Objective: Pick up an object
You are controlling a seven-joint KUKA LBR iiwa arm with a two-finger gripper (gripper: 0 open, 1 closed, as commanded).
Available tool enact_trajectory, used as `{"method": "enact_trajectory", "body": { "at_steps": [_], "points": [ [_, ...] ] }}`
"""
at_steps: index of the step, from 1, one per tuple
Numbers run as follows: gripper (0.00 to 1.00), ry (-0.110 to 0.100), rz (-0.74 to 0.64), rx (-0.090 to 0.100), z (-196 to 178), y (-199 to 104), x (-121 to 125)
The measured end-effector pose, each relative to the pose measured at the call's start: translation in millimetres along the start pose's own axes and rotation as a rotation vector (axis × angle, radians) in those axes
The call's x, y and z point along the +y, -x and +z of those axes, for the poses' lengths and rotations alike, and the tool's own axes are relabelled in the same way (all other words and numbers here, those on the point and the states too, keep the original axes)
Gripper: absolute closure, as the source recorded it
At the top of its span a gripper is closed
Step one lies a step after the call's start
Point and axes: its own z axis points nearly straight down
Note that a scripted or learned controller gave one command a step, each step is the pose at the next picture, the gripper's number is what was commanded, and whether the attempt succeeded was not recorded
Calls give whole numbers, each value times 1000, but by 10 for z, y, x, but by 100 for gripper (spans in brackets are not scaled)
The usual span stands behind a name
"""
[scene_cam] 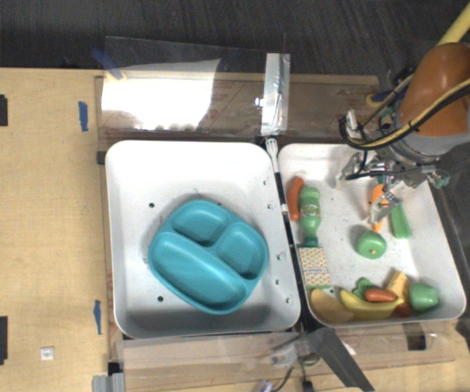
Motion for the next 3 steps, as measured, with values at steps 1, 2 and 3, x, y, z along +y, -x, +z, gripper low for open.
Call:
{"method": "enact_trajectory", "body": {
  "at_steps": [1,2,3],
  "points": [
    [0,-5,-10,-4,109,-644,-264],
    [0,-5,15,-4,98,-1091,614],
    [100,-9,14,-11,10,-1044,604]
  ]
}}
